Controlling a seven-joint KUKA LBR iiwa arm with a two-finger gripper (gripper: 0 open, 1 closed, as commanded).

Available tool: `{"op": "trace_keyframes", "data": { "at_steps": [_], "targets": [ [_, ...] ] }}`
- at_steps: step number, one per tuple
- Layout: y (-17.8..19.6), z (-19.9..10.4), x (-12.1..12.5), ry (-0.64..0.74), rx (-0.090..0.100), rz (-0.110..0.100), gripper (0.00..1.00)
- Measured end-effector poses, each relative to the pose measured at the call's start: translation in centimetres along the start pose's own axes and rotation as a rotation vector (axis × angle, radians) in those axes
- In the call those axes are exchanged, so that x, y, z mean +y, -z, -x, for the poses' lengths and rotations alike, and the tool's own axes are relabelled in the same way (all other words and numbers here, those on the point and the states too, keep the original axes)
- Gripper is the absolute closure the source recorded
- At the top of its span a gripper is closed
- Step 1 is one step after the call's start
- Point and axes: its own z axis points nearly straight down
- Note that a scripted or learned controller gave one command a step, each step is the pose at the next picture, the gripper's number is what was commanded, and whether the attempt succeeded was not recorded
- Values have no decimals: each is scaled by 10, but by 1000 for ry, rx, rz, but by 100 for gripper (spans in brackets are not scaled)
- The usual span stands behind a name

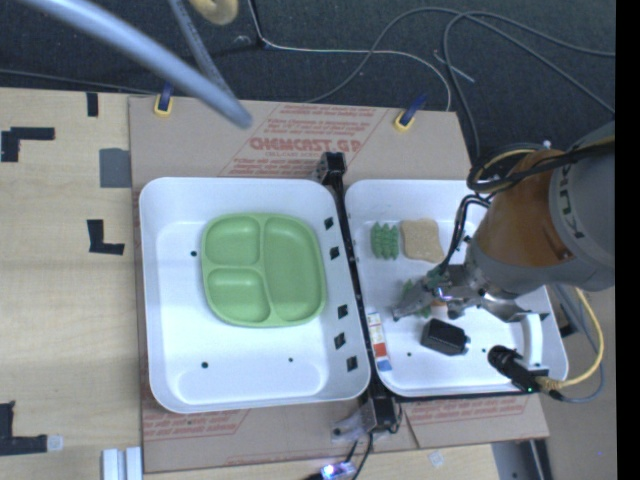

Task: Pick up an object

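The gripper (425, 301) is low in the right bin (400, 380), above a small dark green object (412, 293); whether its fingers are open or closed cannot be told. Near it lie a black object (444, 337), a tan sponge (421, 238) and a green ridged piece (385, 240). The left bin (165, 268) holds a green divided plate (264, 269). Red print on the cardboard (300, 138) is mirrored and not readable.

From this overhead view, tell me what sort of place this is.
Most likely a robotics lab's bin-picking test bench: two white bins clamped on cardboard, a grey arm reaching into the right one, a green divided plate in the left, loose cables behind.
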Motion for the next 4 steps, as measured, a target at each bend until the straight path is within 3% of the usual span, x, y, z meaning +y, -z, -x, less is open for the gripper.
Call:
{"op": "trace_keyframes", "data": {
  "at_steps": [1, 2, 4],
  "targets": [
    [-36, 0, 0, 0, -2, 6, 0],
    [-24, 0, 1, 0, -3, 9, 100],
    [100, 2, -7, 1, -2, 12, 100]
  ]
}}
